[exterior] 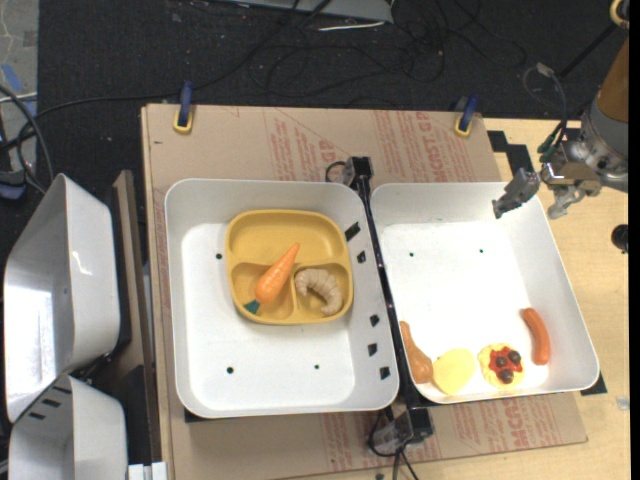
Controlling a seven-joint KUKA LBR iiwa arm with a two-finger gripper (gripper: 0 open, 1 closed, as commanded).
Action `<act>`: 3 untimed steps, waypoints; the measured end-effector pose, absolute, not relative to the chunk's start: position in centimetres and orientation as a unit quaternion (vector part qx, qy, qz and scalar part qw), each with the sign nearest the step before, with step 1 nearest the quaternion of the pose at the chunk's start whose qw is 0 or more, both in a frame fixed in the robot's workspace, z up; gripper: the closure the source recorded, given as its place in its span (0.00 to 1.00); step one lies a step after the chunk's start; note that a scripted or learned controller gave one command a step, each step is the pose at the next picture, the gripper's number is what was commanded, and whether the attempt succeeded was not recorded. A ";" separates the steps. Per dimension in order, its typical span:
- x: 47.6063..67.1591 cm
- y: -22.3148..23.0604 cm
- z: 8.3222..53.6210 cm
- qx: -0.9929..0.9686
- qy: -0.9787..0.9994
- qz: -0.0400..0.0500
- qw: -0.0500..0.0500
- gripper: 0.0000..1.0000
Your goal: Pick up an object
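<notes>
I see the gripper [537,194] at the upper right corner of the right bin [470,258], hanging over its far rim. Its two fingers [512,194] stand apart with nothing between them: open, no load.

Right bin contents, all along the near edge:
- orange drumstick-shaped piece [415,353], near left corner, against the wall
- pale yellow round piece [454,370], just beside it
- small yellow disc with red and dark toppings [501,363], next to the round piece
- orange-red sausage [538,335], near the right wall, lying lengthwise

All four lie well apart from the gripper.

Left bin [200,358] holds a yellow divided plate [285,230]. A carrot [277,273] lies across its divider; a pale shrimp-like piece [321,288] sits in the lower right compartment.
</notes>
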State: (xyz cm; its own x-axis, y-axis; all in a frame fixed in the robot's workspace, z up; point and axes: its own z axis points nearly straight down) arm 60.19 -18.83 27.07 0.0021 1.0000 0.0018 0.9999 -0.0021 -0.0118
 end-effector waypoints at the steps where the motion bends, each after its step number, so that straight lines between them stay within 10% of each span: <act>1: 60.4 -18.8 27.8 -0.707 -0.707 0.000 0.000 0.00; 3: 60.7 -19.1 17.0 -0.707 -0.707 0.001 0.002 0.00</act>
State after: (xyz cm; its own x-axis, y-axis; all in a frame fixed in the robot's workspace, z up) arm 60.67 -19.15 16.99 0.0008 1.0000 0.0007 1.0000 -0.0008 -0.0046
